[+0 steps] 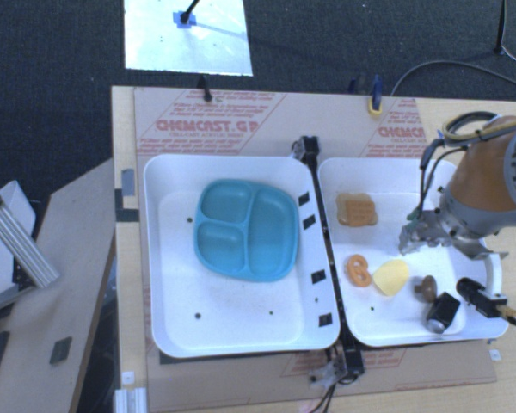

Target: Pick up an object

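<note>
1. Brown lump, yellow piece and orange ring lay unlifted in the right bin.
2. Claw hung low near them, spread or pressed together impossible to tell; pickup not yet done.

1. A dark carpeted floor is seen around the bench.
2. A pale square sheet, brightly lit, is laid on the carpet beyond the bench.
3. The bench top is covered with brown paper printed "CHEMCAST GP" in red.
4. A second wooden surface is set askew at the bench's left, and an aluminium profile is seen beside it.
5. A black cable is trailed over the floor at upper right.
</note>
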`<move>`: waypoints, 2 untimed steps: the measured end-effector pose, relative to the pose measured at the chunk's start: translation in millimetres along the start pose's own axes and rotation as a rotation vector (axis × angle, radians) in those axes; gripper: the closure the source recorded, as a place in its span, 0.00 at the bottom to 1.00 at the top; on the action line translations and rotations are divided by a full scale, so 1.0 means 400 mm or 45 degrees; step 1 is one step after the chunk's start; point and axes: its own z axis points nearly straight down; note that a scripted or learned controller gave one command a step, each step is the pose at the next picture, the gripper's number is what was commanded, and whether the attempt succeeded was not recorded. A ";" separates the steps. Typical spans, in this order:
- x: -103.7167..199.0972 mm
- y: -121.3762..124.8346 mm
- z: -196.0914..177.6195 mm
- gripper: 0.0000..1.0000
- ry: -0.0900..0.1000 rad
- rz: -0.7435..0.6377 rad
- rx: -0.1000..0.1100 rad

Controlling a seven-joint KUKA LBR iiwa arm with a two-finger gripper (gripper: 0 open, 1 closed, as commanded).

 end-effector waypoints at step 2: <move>0.017 0.010 -0.271 1.00 0.000 -0.004 0.000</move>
